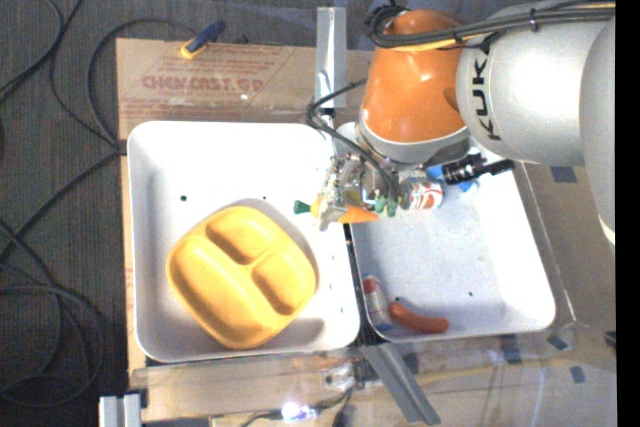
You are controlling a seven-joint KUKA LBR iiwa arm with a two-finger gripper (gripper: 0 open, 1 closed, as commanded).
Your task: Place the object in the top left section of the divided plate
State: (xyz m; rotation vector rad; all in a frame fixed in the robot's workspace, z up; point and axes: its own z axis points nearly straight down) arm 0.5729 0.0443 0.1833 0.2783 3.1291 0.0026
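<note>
Camera view, arm (520,85) over bins' divide, fingers (352,198) clamped on orange object (358,213).

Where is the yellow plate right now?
The yellow divided plate lies in the left white bin, toward its front, in the camera view. The gripper is up over the seam between the two bins, to the plate's upper right.

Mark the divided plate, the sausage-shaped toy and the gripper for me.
divided plate (243,275): camera view, central ridge between sections.
sausage-shaped toy (418,319): camera view, middle of its body.
gripper (350,200): camera view, between the fingertips.
</note>
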